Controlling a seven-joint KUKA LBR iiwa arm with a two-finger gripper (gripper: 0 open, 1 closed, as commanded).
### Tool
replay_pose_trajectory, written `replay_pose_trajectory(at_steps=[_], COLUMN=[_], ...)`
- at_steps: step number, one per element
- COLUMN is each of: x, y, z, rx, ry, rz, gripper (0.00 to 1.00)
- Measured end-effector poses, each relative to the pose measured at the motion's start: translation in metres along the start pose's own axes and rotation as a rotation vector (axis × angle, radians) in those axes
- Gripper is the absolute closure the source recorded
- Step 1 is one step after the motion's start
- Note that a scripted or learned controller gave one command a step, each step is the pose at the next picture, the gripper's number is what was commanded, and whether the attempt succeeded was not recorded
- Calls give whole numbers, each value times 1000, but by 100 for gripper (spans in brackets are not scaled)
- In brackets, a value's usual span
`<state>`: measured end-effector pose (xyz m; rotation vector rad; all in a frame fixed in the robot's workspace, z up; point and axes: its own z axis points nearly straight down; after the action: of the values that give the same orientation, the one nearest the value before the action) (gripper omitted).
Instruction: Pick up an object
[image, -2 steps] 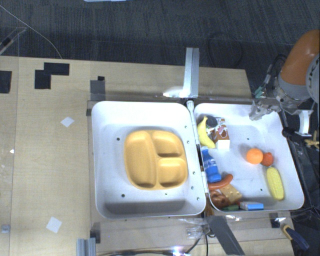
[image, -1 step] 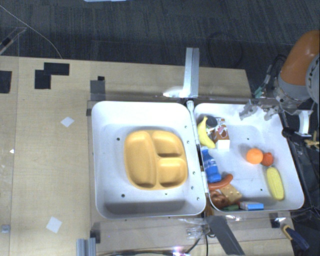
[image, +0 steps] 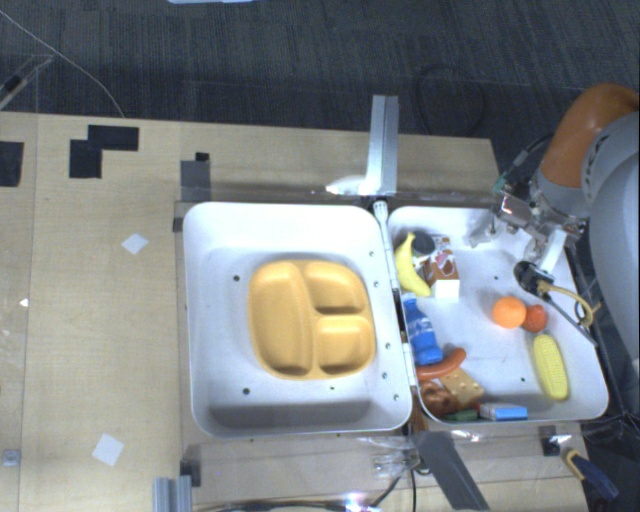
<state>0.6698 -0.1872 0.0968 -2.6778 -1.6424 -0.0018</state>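
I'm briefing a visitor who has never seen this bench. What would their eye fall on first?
The large yellow divided plate, alone in the left bin, stands out first. Then the clutter in the right bin: a banana and blue bottle along its left wall, an orange mid-bin, a corn cob by its right wall. The gripper sits over that bin's upper right corner.

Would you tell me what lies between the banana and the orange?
In the camera view, a small white block lies between the banana and the orange, nearer the banana.
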Motion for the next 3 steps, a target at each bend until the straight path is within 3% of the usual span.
replay_pose_trajectory(at_steps=[1,2,3], x=[2,-12,-11], y=[3,-9,-9], z=[-14,-98,-108], rx=[-12,-12,-13], ry=[1,2,2], rz=[-7,-5,-11], gripper=[100,100,100])
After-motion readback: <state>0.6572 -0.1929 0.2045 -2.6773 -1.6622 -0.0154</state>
